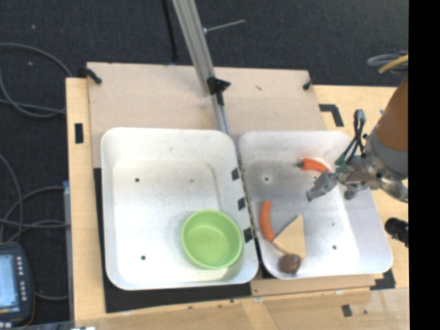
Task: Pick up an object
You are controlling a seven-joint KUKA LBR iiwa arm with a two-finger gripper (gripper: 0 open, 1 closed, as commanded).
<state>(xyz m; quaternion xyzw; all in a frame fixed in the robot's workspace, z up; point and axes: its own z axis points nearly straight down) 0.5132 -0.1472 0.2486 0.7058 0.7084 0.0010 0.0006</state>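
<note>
Hidden/cut off: arm is cropped at the right edge, so just the orange band and grey wrist are seen. The near end of the upper orange piece is partly masked by the gripper's finger area. Small dark marks on the bin floors are too small to be identified.
Gripper: seen over the right bin, reaching in from the right, tilted down toward the left. Finger state: cannot be told; the tip is seen as one grey blur.
Held object: nothing is seen between the fingers.
Orange piece, upper: lies in the right bin, upper middle, just above the gripper tip. Long axis runs roughly left-right, slightly down to the right. Contact with the gripper cannot be judged.
Orange piece, lower: lies near the right bin's left wall. Long axis runs nearly up-down, slightly curved, with the lower end toward the tan wedge.
Tan wedge: flat triangular piece, pointed end up-right, touching or just beside the lower orange piece.
Brown lump: rounded, at the right bin's near edge, just below the wedge.
Left bin: green bowl is seen upright at its near right corner.
Metal post: slanted aluminium bar, rising behind the two bins.
</note>
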